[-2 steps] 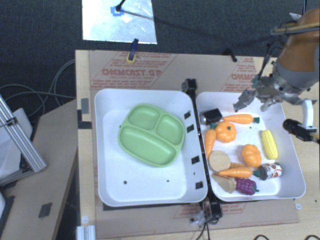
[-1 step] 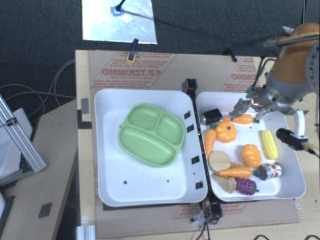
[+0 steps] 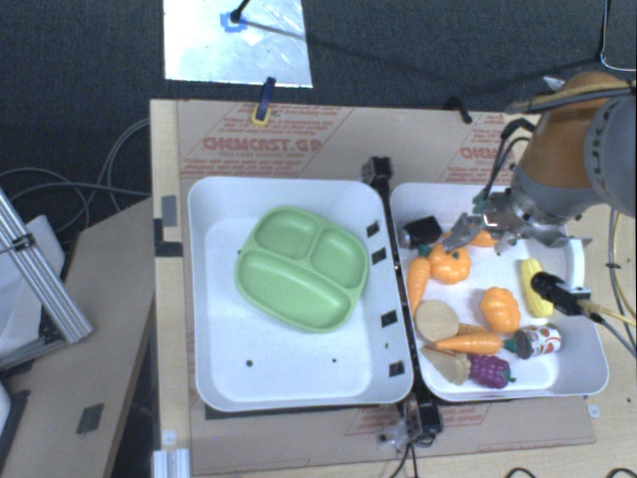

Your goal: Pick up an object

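My gripper (image 3: 476, 230) hangs low over the back of the right bin (image 3: 587, 366), just above and right of an orange pumpkin-like toy (image 3: 450, 265). A small orange patch shows right at the gripper; I cannot tell whether it is held. A black block (image 3: 420, 230) lies to the gripper's left. Around the bin lie an upright carrot (image 3: 416, 281), a tan disc (image 3: 436, 320), an orange fruit (image 3: 500, 309), a yellow banana (image 3: 530, 279), a second carrot (image 3: 470, 344), purple grapes (image 3: 490, 370) and a small can (image 3: 543, 342).
The left bin (image 3: 214, 366) holds a green divided plate (image 3: 302, 267). A black divider rail (image 3: 393, 287) runs between the bins. The grey arm with its orange band (image 3: 572, 137) comes in from the right above the right bin's far corner.
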You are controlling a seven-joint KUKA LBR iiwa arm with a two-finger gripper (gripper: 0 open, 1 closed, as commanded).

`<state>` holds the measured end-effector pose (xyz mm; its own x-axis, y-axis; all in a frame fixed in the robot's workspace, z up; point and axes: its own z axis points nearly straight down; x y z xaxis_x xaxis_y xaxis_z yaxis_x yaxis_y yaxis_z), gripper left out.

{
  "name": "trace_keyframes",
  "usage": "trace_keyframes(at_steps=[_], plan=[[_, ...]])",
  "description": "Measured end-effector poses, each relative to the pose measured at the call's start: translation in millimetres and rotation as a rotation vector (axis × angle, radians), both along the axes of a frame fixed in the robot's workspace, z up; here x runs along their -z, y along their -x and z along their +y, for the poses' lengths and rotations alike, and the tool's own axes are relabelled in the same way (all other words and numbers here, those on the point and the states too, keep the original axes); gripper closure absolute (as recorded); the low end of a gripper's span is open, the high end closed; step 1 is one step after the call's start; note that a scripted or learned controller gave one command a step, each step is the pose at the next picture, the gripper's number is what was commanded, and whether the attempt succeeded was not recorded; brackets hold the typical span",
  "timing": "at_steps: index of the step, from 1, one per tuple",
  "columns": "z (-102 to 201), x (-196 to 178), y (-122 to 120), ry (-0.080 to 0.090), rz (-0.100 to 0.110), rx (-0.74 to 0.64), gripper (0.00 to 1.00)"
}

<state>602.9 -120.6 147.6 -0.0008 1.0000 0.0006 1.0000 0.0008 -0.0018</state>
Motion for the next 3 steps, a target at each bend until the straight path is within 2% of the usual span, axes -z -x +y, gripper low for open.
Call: trace_keyframes(at_steps=[1,2,3], plan=[[10,54,5,0.0,0.001,0.0,0.0],[9,63,4,0.001,-0.003,0.001,0.0],[9,52,4,0.001,-0.005,0.002,1.0]])
